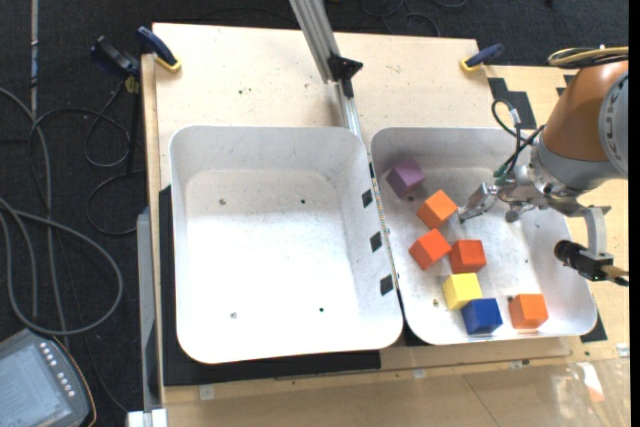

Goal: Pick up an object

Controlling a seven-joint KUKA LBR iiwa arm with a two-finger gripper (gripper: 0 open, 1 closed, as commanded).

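Camera view, looking down: you have two white bins side by side on the bench, the left bin (pixel 200 165) and the right bin (pixel 580 315). Count seven blocks, all in the right bin: one purple block (pixel 405 179), four orange blocks, one yellow block (pixel 460 289) and one blue block (pixel 481 315). Of the orange ones, the first (pixel 438 209) sits just below the purple, the second (pixel 430 248) and third (pixel 467 256) lie close together at mid-bin, and the fourth (pixel 528 310) rests near the lower right rim. Yellow and blue touch or nearly touch. You will find open floor in the upper right of that bin and along its right wall. The arm (pixel 590 130) enters at the right edge of the frame. Its gripper (pixel 482 200) hangs just right of the first orange block; whether its fingers are spread or pressed together you cannot tell, and no block shows between them.
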